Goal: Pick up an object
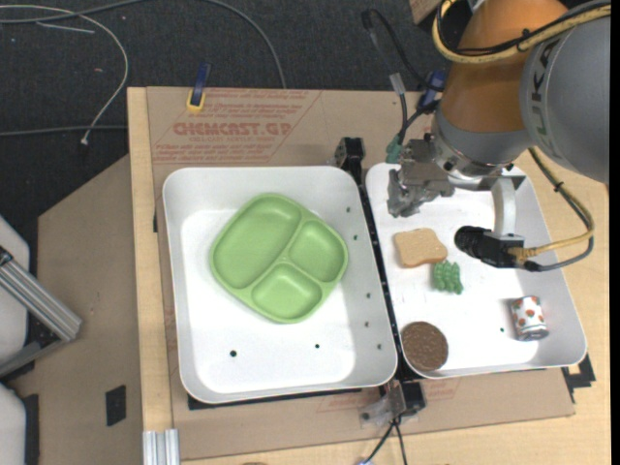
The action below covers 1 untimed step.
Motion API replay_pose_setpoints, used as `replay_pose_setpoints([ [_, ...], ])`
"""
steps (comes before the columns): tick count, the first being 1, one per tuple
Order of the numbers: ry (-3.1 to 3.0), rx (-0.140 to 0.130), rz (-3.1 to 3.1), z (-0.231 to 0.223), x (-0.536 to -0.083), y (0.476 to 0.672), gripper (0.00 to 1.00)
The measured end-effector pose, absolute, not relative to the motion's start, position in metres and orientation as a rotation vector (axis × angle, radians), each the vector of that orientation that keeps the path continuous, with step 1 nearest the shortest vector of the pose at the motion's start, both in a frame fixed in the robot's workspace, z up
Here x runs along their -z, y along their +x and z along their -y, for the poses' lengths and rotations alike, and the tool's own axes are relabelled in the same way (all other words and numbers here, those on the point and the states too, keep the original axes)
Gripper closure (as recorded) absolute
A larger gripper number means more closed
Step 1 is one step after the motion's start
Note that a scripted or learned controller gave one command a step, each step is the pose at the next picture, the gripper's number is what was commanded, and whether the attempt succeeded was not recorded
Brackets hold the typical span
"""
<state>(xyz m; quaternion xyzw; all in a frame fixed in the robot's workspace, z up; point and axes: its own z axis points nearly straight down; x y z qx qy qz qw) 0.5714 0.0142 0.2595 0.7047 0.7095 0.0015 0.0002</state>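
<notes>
In the right bin [557, 352] lie a tan slice of bread [419, 248], a small green broccoli-like piece [447, 277], a round brown cookie [424, 345] near the front edge, and a small white and red can [528, 318] at the right. My gripper [407, 200] hangs over the far left part of this bin, just behind the bread slice and apart from it. Nothing shows held in it.
The left bin [194, 337] holds a green divided plate [279, 256] in its middle. The two bins' rims meet in a ridge [378, 269] just left of the bread. The grey and orange arm [504, 56] fills the space above the right bin's far side.
</notes>
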Motion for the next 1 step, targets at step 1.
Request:
replay_pose_setpoints([
  [1, 2.216, -0.003, -2.225, -0.054, -0.2376, 0.5972, 1.0],
])
